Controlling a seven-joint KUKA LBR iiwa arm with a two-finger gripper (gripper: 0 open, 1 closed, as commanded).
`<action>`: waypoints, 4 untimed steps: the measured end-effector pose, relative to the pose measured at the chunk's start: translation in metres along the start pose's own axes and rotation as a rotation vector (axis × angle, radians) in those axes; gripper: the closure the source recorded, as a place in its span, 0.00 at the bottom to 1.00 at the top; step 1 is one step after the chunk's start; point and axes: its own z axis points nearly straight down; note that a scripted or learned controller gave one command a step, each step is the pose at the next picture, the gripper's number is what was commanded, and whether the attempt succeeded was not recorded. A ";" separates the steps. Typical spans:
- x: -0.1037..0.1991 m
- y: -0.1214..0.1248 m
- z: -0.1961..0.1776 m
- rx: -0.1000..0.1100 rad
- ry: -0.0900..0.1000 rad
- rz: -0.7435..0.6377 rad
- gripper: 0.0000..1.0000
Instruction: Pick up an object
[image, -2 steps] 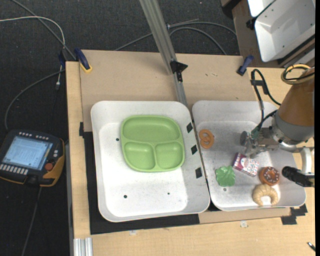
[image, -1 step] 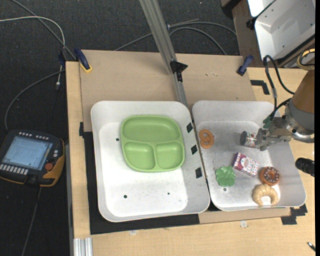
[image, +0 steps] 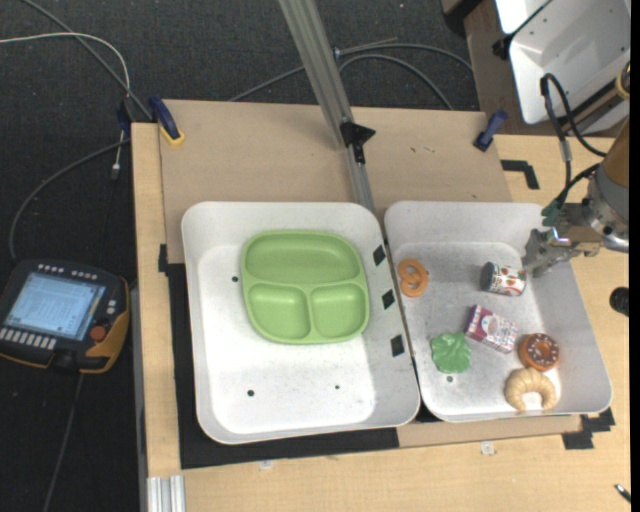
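A wooden bench (image: 300, 140) on dark carpet carries two white bins side by side, the left bin (image: 215, 400) holding a green divided plate (image: 303, 285) and the right bin (image: 590, 350) holding a scatter of small toys. The claw (image: 545, 250) hangs over the upper right part of the right bin, and whether it is wide or narrow cannot be told from this angle; nothing is visibly held. Just to its left and a little below lies a small can (image: 503, 279) on its side, the nearest thing and the likely target. Further below sit a pink carton (image: 490, 329), a chocolate donut (image: 540, 351) and a croissant (image: 530, 388); a green leaf (image: 451, 352) and an orange pretzel (image: 412, 277) lie well off to its left. To do this well, centre over the can, straddle its narrow width and descend fully, since a rounded can may roll away from a glancing touch.
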 end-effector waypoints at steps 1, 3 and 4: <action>0.000 0.001 -0.022 0.004 0.001 0.001 1.00; 0.105 0.021 -0.012 0.010 0.005 -0.004 1.00; 0.161 0.031 0.001 0.011 0.004 -0.003 1.00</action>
